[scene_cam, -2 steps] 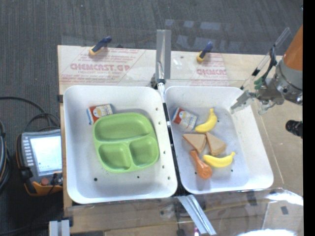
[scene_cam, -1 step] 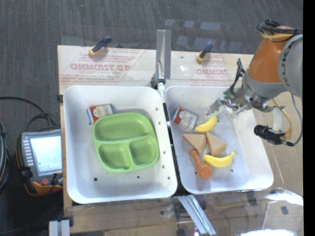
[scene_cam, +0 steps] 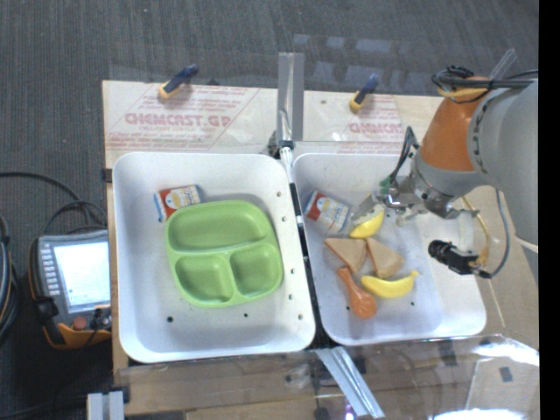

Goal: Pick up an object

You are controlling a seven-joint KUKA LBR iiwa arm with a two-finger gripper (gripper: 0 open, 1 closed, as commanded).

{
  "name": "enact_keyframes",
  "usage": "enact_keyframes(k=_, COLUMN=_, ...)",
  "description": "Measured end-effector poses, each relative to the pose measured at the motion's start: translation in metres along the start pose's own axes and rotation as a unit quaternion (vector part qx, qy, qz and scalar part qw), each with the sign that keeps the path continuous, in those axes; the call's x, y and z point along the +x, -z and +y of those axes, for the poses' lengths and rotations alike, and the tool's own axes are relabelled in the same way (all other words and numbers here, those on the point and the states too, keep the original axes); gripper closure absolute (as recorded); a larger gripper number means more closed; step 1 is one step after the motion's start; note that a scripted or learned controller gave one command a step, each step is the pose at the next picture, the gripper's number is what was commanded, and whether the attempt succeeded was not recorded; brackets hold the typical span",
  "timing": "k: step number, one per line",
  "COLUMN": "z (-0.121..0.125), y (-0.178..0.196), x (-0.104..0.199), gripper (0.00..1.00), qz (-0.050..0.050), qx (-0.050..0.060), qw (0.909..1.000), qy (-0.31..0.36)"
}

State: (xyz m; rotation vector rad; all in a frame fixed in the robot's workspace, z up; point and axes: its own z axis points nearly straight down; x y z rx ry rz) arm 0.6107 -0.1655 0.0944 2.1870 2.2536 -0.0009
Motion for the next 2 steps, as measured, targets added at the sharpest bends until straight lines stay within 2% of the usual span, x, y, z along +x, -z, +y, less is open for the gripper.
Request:
enact_keyframes(k=1, z=0.0, y=0.008, x=0.002, gripper=1.0, qz=0.002, qx=0.0, qw=1.0, qy=0.0)
enact_keyframes(k=2, z=-0.027, y=0.13, x=0.041, gripper=1.0, qz=0.002, qx=0.0, qw=0.9968, qy=0.08)
